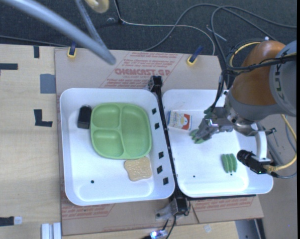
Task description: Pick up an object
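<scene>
I see the gripper (202, 133) low over the right bin (209, 185), reaching in from the right with the orange band above the wrist. Its fingers (205, 128) are pinching a small green object (197, 135) at their tips, just beside a small white and red packet (179, 120) that lies near the bin's left wall. A ribbed green piece (229, 163) lies apart from them, toward the bin's lower right. In the left bin (77, 183) I see a green divided plate (121, 130), a black block (84, 117) touching its left edge, and a tan cracker-like piece (138, 169) at its lower edge. Both bins sit on the cardboard-covered surface (140, 66).
</scene>
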Robot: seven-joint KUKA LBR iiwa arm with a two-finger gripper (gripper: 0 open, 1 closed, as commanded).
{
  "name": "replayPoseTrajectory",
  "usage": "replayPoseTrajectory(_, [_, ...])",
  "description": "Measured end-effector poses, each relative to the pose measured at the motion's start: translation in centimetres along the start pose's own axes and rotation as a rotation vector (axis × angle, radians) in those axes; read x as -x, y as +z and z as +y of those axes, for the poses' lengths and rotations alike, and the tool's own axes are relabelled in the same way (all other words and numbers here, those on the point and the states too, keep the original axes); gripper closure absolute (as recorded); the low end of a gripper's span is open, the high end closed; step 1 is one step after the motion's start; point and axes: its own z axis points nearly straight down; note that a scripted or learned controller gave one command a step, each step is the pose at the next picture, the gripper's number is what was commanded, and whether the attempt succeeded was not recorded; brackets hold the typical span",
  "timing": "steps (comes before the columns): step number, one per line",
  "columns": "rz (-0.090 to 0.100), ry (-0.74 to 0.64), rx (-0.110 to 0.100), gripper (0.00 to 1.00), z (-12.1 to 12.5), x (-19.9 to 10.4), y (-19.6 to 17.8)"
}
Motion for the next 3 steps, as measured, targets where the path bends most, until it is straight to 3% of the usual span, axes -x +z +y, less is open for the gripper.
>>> replayPoseTrajectory(1, [0.000,0.001,-0.002,1.00,0.0,-5.4,0.9])
replayPoseTrajectory(3, [-0.001,0.000,-0.002,1.00,-1.0,-16.4,-1.4])
